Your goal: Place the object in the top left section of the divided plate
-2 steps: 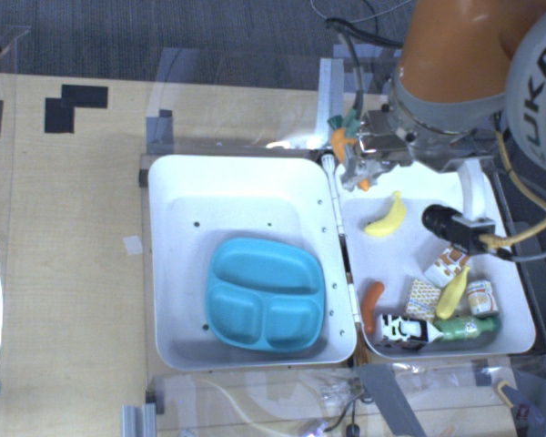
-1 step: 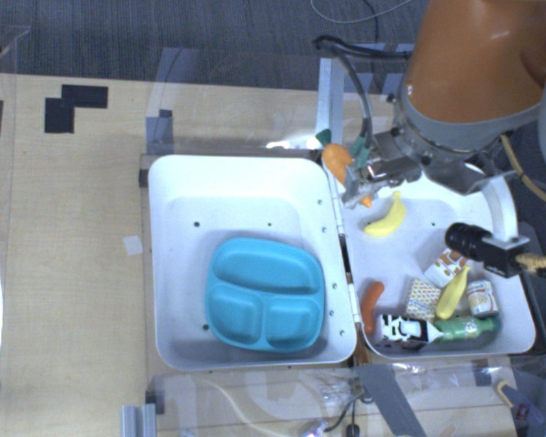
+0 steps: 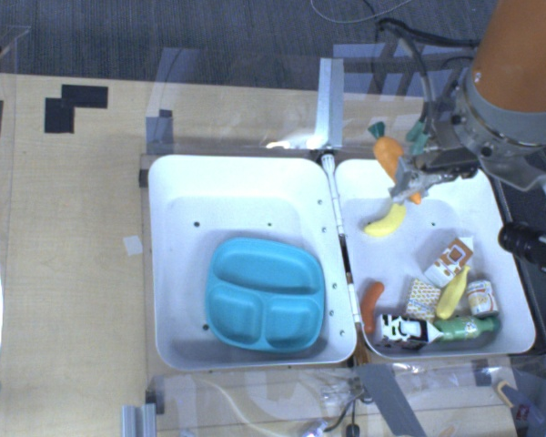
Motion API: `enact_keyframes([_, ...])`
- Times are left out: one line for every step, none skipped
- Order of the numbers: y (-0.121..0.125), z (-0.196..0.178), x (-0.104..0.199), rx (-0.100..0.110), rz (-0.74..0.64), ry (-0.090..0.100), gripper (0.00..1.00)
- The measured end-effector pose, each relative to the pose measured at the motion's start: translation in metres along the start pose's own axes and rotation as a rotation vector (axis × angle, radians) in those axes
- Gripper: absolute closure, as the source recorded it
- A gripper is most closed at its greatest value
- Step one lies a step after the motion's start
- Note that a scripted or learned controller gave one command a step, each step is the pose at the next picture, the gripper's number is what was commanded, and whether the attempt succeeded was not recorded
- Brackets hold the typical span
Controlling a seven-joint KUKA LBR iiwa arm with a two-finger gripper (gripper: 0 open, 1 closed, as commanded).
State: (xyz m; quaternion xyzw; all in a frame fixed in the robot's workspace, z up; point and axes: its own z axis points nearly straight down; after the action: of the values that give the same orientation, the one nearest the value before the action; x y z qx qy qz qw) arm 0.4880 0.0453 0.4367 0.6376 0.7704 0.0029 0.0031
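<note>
Arm body: a broad orange band (image 3: 528,39) of smooth, rounded casing fills the upper section, matte in finish, with no markings legible. Below it sits a light grey collar ring (image 3: 514,126) with a darker seam along its lower edge. The wrist assembly beneath is grey metal with dark fittings and a small teal-green part (image 3: 418,136) on one side. Thin black cables (image 3: 409,39) loop off the wrist housing. The metal pincer (image 3: 408,188) is pale grey, narrow and angular.

Blue plate (image 3: 266,293), white bins (image 3: 177,244) (orange-banded arm (image 3: 523,39)).
</note>
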Motion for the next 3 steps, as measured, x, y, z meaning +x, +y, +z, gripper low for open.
enact_keyframes([-0.001,0.012,-0.007,0.001,-0.073,0.0,1.0])
enact_keyframes([-0.003,0.01,-0.014,0.001,-0.247,0.0,1.0])
enact_keyframes([-0.004,0.0,-0.019,0.0,-0.417,0.0,1.0])
